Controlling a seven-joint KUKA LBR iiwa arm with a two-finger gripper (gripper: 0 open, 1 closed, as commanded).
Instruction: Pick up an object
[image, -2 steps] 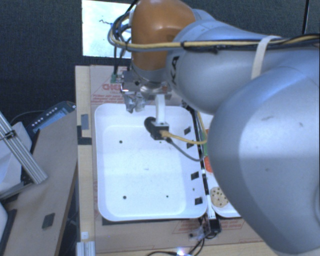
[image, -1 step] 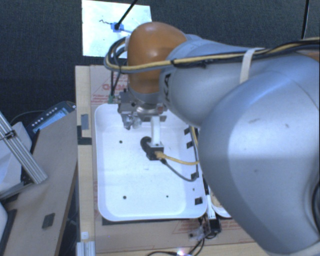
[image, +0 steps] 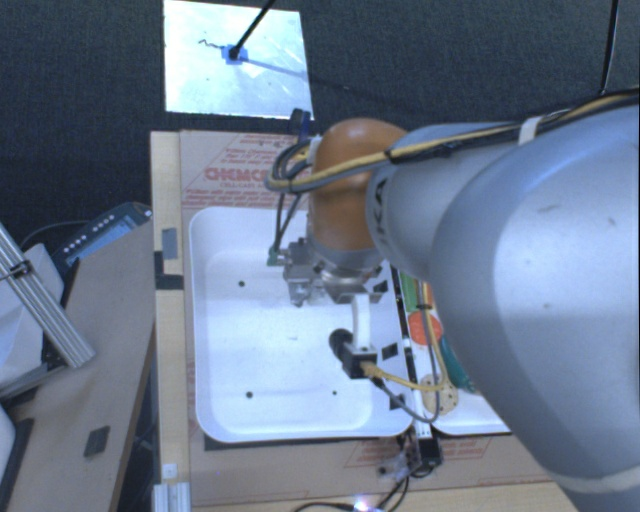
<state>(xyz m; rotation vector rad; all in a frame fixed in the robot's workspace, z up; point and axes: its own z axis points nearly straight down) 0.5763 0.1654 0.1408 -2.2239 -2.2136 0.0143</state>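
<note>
1. Arm: grey, reaching in from 3 o'clock. You will find its orange band at 12 o'clock of the wrist.
2. Jaws: below the wrist, over the 3 o'clock side of the left bin. The wrist hides them, so you cannot tell whether they are apart or together.
3. Left bin: white floor with a few small dark dots.
4. Right bin: at 3 o'clock of the left bin and largely covered by the arm. You can see its rim at 6 o'clock.
5. Orange object: in the right bin, near its 9 o'clock wall, at 4 o'clock of the wrist.
6. Green object: in the right bin, just beside the orange object at its 4 o'clock, partly under the arm.
7. Surface: a cardboard sheet with red print lies under both bins.
</note>
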